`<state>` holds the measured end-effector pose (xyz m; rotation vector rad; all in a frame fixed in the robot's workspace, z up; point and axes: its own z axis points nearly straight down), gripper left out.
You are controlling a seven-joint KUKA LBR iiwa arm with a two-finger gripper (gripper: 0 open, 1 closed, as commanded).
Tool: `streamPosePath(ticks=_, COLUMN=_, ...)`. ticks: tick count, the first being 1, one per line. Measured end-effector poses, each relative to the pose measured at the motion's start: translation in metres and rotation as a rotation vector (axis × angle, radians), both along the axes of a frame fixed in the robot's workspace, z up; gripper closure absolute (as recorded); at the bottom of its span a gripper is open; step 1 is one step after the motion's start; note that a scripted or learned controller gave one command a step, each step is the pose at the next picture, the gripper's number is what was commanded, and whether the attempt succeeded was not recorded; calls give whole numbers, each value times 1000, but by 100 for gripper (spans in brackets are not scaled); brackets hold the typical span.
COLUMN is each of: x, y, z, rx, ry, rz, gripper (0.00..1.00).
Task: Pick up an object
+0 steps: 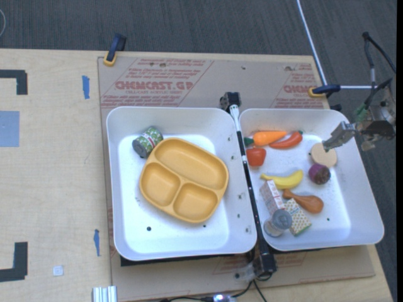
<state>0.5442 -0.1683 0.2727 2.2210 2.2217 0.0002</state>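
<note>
Two shallow white bins sit side by side on the bench. Against the back-left wall of the left bin (119, 168) a small green-labelled can (147, 141) lies on its side, just beside a yellow three-compartment tray (184, 180) that takes up the bin's middle.

Across the divider, the right bin (362, 206) holds a cluster of toy foods: a red tomato (255, 156) near the divider, an orange carrot (269, 137) and a red pepper (286, 141) touching along the back, a yellow banana (284, 180) in the middle, and below it a small carton (272, 197), a grey round lid (281, 219), a patterned packet (299, 222) and a brown drumstick (306, 202). Further right lie a dark purple onion (319, 174) and a tan disc (323, 155).

At the far right, the gripper (334, 139) hangs over the bin's back-right corner, its tip just above the tan disc; whether it grips anything, I cannot tell.
</note>
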Motion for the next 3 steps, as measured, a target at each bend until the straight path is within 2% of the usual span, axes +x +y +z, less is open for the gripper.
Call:
streamPosePath(ticks=1, x=37, y=-6, z=-144, rx=1, ry=2, rz=0, gripper=0)
streamPosePath(ticks=2, x=111, y=25, z=-178, rx=-5, ry=-1, rz=0, gripper=0)
streamPosePath(ticks=3, x=114, y=26, z=-164, rx=-4, ry=-8, rz=-1, gripper=100)
